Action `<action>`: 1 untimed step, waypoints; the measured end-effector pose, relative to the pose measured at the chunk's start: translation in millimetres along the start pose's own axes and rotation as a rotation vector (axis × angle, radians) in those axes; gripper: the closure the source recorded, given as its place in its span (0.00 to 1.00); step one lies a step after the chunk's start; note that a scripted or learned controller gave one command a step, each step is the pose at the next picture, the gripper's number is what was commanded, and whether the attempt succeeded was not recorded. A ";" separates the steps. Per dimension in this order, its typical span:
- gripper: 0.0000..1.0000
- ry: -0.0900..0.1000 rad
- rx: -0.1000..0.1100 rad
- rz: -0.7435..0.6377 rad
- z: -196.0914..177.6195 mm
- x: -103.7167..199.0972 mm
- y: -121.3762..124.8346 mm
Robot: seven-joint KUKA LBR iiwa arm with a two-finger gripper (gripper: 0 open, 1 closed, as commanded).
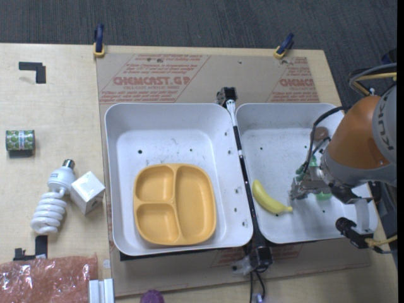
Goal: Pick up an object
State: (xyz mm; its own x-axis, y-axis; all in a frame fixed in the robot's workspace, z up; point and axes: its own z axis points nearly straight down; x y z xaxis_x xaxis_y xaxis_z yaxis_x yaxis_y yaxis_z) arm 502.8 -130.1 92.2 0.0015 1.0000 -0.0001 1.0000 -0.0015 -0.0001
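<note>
A yellow banana (270, 199) lies in the right bin (265, 145), near its front left. My gripper (303, 188) is low in that bin, just right of the banana's stem end, under the grey and orange arm (356, 137). A small green object (323, 195) peeks out beside the gripper, mostly hidden by it, and whether it is held cannot be made out. A brownish object (320, 133) shows at the arm's edge further back.
The left bin (120, 137) holds a yellow divided plate (175, 203). On the bench to the left lie a spiral light bulb (53, 199), a white cube (88, 192), a green can (19, 141) and a pink bag (47, 279).
</note>
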 end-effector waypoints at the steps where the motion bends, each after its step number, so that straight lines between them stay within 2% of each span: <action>1: 0.00 -0.001 -0.002 0.000 -0.6 -56.6 33.4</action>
State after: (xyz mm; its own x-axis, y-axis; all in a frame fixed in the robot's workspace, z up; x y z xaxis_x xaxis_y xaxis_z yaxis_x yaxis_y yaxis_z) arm 536.0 -186.8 92.8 0.0011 1.0000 -0.0010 1.0000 -0.0011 0.0016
